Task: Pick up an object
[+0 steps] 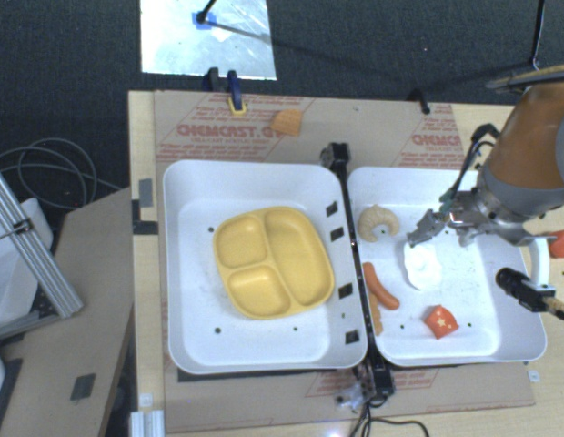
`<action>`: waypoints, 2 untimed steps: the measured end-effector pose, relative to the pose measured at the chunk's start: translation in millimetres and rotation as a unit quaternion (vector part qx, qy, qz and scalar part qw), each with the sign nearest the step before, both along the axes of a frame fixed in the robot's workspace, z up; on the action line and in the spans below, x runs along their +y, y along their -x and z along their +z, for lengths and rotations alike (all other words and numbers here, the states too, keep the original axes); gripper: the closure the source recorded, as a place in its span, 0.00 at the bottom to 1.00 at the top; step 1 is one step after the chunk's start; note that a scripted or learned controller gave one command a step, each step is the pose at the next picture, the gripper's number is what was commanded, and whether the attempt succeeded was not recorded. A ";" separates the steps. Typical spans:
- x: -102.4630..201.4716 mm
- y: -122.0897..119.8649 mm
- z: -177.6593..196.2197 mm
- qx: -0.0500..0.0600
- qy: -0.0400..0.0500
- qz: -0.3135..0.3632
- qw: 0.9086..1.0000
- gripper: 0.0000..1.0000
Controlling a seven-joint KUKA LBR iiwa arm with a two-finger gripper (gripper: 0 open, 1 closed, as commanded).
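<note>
Below the jaws (426, 233), in the right bin (514, 340): white egg (421, 267), just beside the tips; likely light, smooth, slippery; take across its narrow sides. Jaw state: cannot tell. Left of jaws: doughnut (378, 223). Further below: sausage (383, 287), strawberry (440, 320).

The yellow three-compartment plastic tray (273, 262) looks smooth and faintly glossy inside the left white plastic bin (186, 244), itself smooth and matt. Beneath that bin lies brown printed cardboard (218, 127), dull; behind it, a shiny crinkled foil sheet (207, 25).
</note>
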State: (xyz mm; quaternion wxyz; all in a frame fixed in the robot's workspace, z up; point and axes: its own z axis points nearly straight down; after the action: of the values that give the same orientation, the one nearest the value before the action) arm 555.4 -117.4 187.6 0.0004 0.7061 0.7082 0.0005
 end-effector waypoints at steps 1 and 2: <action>20.1 72.2 -80.1 0.004 -0.001 -0.001 1.000 0.00; -41.0 68.3 -12.2 -0.002 0.002 -0.002 1.000 0.00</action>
State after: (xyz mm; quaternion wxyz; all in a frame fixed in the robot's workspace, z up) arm 487.1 -158.4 175.3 0.0029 0.7077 0.7065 0.0007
